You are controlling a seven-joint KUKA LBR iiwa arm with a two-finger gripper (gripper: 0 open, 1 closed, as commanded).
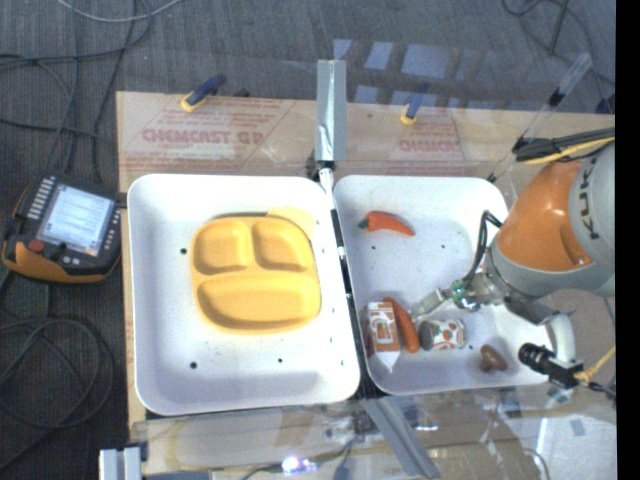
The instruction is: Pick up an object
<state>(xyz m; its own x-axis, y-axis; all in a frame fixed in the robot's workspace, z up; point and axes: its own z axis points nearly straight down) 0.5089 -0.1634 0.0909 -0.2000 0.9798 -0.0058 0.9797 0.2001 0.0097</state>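
The arm (560,228) reaches in from 3 o'clock over the right bin (440,193), its gripper (437,303) low near the bin's 6 o'clock side; whether it is open or closed I cannot tell. Just below it lies a can (442,334), with a carrot (405,328) and a small box (380,325) at its 9 o'clock. A brown lump (491,359) sits at 5 o'clock, a pepper (387,224) at 11. The left bin (160,208) holds a yellow tray (257,273).

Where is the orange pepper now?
The orange pepper lies in the right bin, near its far wall, apart from the cluster of items by the near wall.
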